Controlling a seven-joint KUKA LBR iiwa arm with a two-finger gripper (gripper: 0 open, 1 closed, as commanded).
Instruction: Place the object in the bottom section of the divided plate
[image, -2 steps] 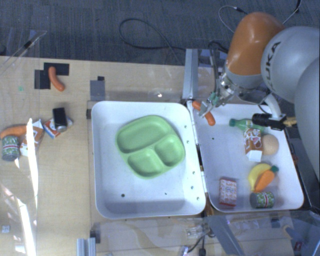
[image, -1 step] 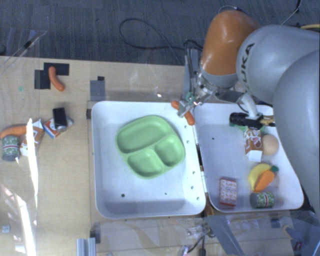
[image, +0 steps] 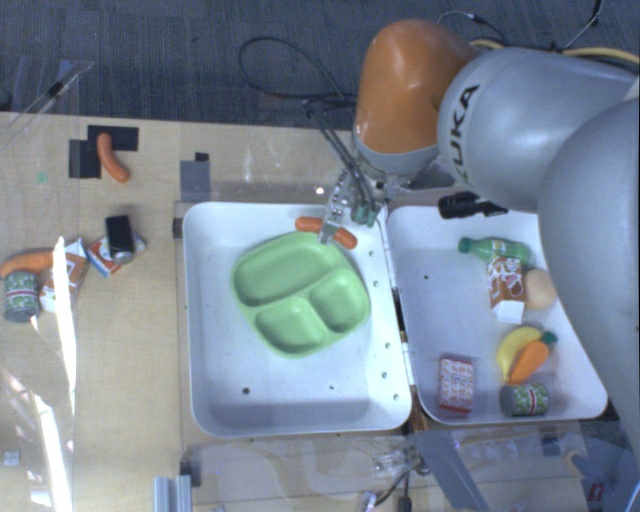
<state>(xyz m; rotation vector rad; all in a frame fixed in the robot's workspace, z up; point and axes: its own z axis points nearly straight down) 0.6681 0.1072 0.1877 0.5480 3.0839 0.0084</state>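
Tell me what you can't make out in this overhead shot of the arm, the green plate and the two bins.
- Gripper: too small and blurred in the camera view to tell whether the fingers clamp the hot dog.
- Right bin: its right side is covered by the grey arm.
- Small items on the bench, such as the can: labels too small to read.

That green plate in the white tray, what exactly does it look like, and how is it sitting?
The green divided plate looks like smooth moulded plastic, roughly square with rounded corners, turned at a slant in the left white bin. Raised ridges split it into three sections: one large at the upper left, two smaller towards the lower right. All three look bare. It lies flat on the bin floor. A small orange sausage-like object sits at its upper rim, under the gripper.
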